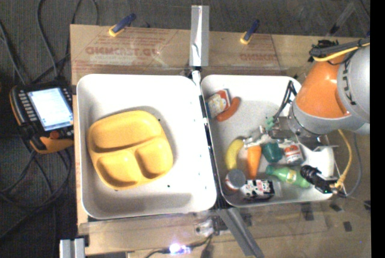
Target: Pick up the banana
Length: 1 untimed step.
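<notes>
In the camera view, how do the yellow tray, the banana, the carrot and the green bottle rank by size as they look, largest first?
1. Yellow tray, by far the largest.
2. Green bottle, banana and carrot: these three look close in size, so I would not rank them.

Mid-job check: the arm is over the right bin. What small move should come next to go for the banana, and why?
Probably shift the tool a little toward the left bin and toward the near edge, then lower. The banana lies at the right bin's left side, beside the carrot, while the tool sits above the clutter to the banana's right, not over it.
</notes>
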Each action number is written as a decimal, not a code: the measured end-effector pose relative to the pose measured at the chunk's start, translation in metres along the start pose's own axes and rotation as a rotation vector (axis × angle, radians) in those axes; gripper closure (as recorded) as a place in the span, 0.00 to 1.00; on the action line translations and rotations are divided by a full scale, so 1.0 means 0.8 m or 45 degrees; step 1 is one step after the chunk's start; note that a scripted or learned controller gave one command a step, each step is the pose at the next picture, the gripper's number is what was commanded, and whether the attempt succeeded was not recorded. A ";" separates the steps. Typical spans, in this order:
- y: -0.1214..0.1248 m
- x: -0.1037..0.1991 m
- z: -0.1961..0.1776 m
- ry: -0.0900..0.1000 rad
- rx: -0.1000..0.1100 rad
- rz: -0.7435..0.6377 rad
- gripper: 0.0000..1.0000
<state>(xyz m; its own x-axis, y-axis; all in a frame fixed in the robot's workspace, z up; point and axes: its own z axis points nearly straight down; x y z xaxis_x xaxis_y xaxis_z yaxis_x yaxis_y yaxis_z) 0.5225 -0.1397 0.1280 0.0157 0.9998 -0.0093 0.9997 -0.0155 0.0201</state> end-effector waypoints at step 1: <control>0.071 0.049 0.050 0.007 0.012 -0.019 0.00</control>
<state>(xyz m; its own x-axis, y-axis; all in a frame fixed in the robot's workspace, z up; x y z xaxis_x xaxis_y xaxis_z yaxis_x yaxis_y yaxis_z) 0.5803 -0.1015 0.0888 0.0004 1.0000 -0.0043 0.9999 -0.0004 0.0108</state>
